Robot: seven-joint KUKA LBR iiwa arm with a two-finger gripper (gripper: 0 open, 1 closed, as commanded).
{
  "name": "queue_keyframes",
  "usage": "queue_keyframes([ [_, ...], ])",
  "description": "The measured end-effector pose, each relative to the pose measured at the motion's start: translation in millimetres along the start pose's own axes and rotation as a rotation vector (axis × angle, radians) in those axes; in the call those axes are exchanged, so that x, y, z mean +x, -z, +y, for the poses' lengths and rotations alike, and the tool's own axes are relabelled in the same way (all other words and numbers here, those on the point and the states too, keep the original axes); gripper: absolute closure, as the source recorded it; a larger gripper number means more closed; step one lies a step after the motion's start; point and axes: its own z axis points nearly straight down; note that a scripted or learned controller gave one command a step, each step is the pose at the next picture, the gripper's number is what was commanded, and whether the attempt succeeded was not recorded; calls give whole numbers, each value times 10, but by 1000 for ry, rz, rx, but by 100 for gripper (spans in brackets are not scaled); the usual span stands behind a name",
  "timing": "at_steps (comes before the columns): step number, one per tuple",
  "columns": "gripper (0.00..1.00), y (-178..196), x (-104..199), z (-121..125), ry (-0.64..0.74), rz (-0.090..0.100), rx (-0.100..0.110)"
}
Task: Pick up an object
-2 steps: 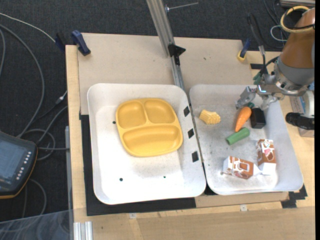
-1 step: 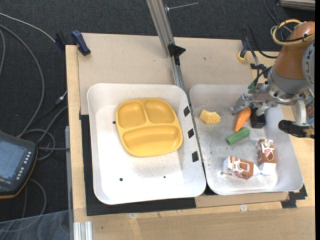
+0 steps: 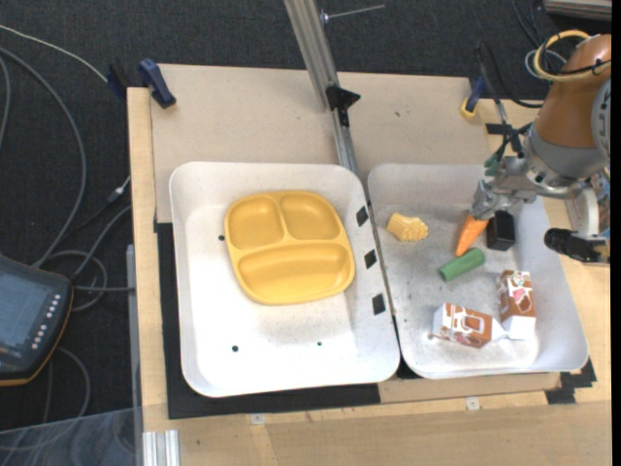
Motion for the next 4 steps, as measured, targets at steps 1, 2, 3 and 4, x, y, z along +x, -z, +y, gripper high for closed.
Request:
queue_keyframes([
  [1,100,515,43,-66,0,-1,-1],
  [2,100,1163,86,-18,1,-2,-4],
  [3,100,1221,88,-9,0,-1,1],
  [4,100,1306,629,4,6,3,5],
])
